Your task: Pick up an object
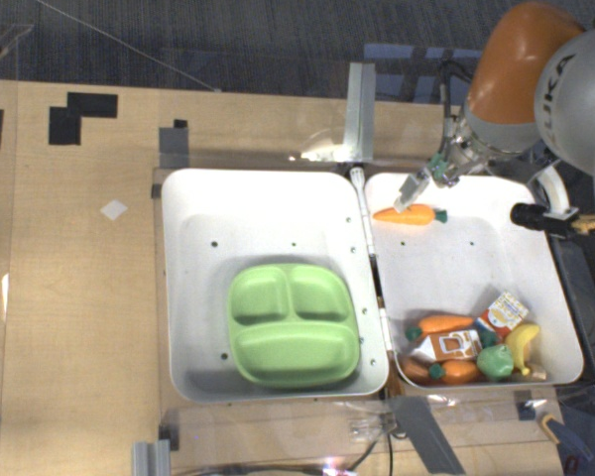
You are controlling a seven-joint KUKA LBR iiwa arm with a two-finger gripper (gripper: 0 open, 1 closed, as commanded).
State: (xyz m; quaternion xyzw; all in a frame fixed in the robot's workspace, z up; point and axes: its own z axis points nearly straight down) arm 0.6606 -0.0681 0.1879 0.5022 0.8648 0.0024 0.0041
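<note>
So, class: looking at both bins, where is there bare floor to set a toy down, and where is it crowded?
Left bin: bare floor along the back, behind the green tray, plus a strip on its left. Right bin: the middle is bare, between the carrot under the gripper at the back and the toy pile. That front edge is crowded.

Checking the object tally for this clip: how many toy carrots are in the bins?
3, all in the right bin: one near the far-left corner under the gripper, two in the near pile; others may be hidden.
</note>
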